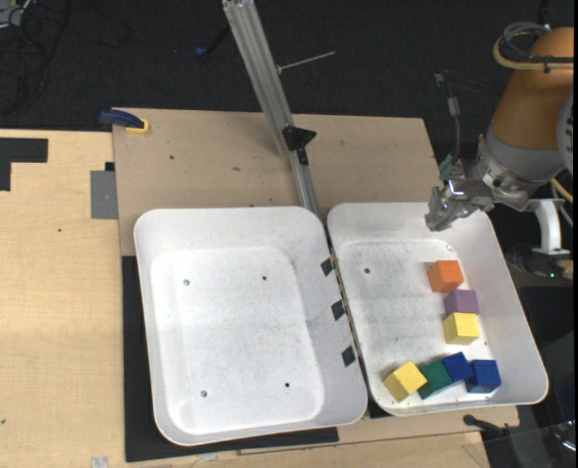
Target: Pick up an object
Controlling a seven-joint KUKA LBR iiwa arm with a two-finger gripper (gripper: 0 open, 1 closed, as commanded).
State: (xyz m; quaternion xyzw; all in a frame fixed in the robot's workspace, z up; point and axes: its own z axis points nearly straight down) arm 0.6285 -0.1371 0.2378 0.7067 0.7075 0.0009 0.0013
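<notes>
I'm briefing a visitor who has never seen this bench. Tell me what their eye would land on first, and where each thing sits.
First the coloured blocks in the right bin: an orange block, a purple block and a yellow block in a column, with more yellow, green and blue ones along the near edge. Then the gripper, above that bin's far right corner.

The arm [532, 115] has a rounded orange band, and under it a grey ring with a smooth shell. Below the ring sits a paler metal flange. The gripper [446, 208] is a small grey metal piece with dark parts, seen just above the far rim of the right bin [522, 320]. A thin pale cable loops over the orange band.
</notes>
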